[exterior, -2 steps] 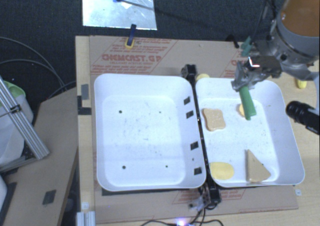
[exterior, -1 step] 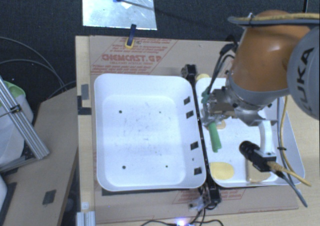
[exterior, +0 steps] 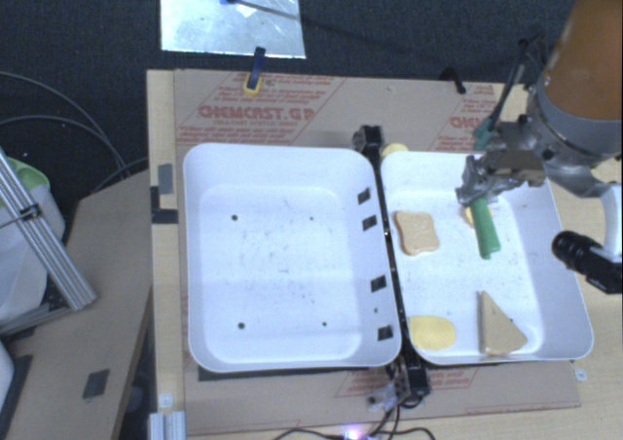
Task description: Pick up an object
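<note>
My gripper (exterior: 478, 193) is over the upper part of the right bin (exterior: 563, 282), below the grey and orange arm. A green stick (exterior: 486, 231) reaches down and slightly right from the fingertips, its upper end caught between them. The gripper is shut on that end. A small yellowish piece (exterior: 468, 216) shows just left of the stick. On the same bin's floor lie a tan bread slice (exterior: 417, 232), a yellow round piece (exterior: 431, 333) and a tan wedge (exterior: 498, 325).
The left bin (exterior: 195, 263) lies beside the right one, with a black clip strip (exterior: 378, 243) along the shared edge. A small yellow object (exterior: 394, 150) rests at the right bin's top left rim. A black part (exterior: 584, 258) juts in at the right.
</note>
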Tool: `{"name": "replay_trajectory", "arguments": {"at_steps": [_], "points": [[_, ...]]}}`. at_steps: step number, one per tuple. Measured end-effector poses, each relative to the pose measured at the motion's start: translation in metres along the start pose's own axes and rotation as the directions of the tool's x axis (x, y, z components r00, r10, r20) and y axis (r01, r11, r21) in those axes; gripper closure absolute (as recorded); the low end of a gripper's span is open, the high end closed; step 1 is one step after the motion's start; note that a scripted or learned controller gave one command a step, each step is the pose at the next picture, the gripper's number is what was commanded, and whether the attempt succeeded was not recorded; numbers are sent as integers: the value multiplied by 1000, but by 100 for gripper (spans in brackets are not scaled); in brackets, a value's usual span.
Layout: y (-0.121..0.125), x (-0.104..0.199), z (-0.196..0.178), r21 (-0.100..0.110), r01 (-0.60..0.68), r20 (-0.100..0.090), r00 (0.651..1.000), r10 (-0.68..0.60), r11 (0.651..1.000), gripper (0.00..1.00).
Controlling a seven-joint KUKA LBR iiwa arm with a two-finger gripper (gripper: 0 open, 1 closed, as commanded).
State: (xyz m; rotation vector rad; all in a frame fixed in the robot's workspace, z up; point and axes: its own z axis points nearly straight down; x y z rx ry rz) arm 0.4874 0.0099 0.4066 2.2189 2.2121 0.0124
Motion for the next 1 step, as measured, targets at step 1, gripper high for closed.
{"name": "replay_trajectory", "arguments": {"at_steps": [1], "points": [[-1, 54, -1, 8, 11, -2, 1000, -11, 1000, 100]]}}
